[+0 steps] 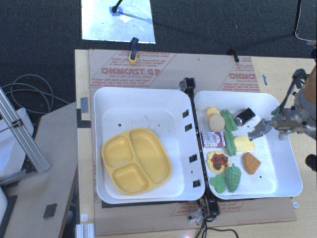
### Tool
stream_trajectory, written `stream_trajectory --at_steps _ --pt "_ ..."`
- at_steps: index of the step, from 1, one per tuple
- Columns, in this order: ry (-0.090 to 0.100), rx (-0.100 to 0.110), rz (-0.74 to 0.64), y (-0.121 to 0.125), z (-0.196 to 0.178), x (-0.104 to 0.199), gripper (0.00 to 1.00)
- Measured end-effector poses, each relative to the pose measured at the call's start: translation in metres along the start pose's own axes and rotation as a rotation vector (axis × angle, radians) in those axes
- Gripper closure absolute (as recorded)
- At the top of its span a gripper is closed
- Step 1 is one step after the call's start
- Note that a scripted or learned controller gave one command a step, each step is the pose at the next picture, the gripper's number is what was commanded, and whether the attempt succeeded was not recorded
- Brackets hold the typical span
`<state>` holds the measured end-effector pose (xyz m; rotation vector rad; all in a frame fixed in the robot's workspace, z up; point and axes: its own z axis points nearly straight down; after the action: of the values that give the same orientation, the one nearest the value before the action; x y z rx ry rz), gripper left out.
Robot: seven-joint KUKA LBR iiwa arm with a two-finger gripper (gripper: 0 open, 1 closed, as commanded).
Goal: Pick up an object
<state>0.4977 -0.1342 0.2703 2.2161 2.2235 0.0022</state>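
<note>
The right bin [285, 182] holds several toy foods. Among them are a yellow block [243, 144], an orange wedge [251, 163], a black piece [244, 116], a long green pod [229, 120], a beige round piece [216, 123], a red and white packet [213, 140], a yellow disc with red spots [218, 160] and a green broccoli [233, 177]. My gripper [258, 131] reaches in from the right, low over the bin, just above and right of the yellow block and below the black piece. Nothing shows held in it.
The left bin [148, 100] holds a yellow divided tray [136, 160]. A black hinge strip [194, 143] runs between the bins. A yellow clamp [133, 56] sits at the bench's back edge. A metal frame [20, 133] stands at the far left.
</note>
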Motion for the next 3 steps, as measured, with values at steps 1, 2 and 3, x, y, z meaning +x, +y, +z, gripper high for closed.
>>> stream_trajectory --at_steps 1,2,3 --pt "0.005 0.006 -0.008 -0.011 0.053 0.081 0.0" --pt "0.002 0.005 0.002 -0.012 0.088 0.079 0.0" --pt "0.0 0.002 0.005 -0.012 0.19 0.048 0.0"
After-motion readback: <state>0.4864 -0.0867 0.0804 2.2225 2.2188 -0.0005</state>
